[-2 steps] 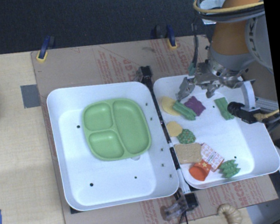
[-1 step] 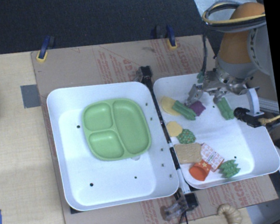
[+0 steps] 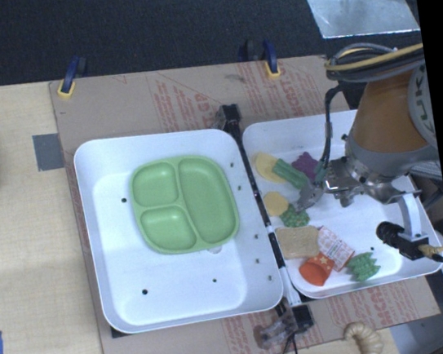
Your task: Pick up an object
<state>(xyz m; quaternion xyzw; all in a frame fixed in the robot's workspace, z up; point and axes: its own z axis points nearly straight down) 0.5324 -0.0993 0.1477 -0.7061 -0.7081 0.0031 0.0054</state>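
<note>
Green lumpy toy (image 3: 295,217) beside end effector (image 3: 311,197).

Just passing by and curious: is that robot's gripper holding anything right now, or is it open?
Gripper: low in the right bin over the toy food; open or closed cannot be told.

Left of the tool (image 3: 313,194) lie a pale green divided plate (image 3: 184,203), two yellow pieces (image 3: 265,165), and a dark green strip (image 3: 289,172).
</note>
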